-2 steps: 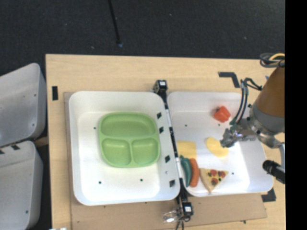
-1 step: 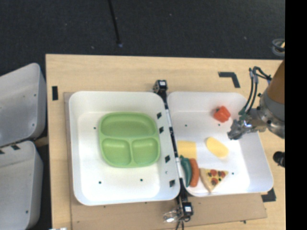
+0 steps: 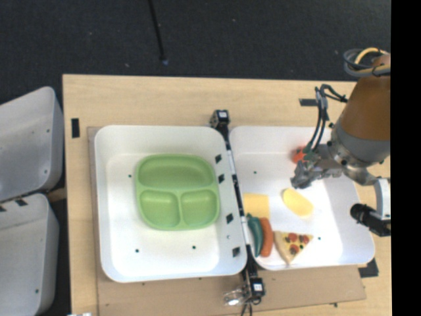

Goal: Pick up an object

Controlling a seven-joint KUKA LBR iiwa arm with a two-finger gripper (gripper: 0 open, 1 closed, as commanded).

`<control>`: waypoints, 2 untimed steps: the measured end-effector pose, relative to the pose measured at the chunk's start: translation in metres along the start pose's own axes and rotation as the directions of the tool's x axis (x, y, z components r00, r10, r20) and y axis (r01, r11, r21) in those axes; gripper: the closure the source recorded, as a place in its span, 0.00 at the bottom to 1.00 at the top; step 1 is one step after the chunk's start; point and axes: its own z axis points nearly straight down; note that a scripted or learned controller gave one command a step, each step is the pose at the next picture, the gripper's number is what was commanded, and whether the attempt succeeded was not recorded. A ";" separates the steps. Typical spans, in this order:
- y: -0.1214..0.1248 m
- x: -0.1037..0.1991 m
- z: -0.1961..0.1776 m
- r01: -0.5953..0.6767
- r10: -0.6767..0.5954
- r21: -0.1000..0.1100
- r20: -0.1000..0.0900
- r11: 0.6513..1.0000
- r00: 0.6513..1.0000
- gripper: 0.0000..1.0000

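Tool (image 3: 304, 176) hovers just above yellow piece (image 3: 298, 203).

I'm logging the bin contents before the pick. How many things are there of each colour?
Green: 2, divided plate and a small green piece
Yellow: 2, square slice and oval piece
Orange-red: 2, carrot-like stick and small red item
Multicoloured: 1, pizza slice
Total: 7
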 end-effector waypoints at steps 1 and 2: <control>0.021 0.053 0.012 -0.002 0.002 0.001 0.001 1.000 1.000 1.00; 0.047 0.096 0.019 -0.002 0.002 0.001 0.001 1.000 1.000 1.00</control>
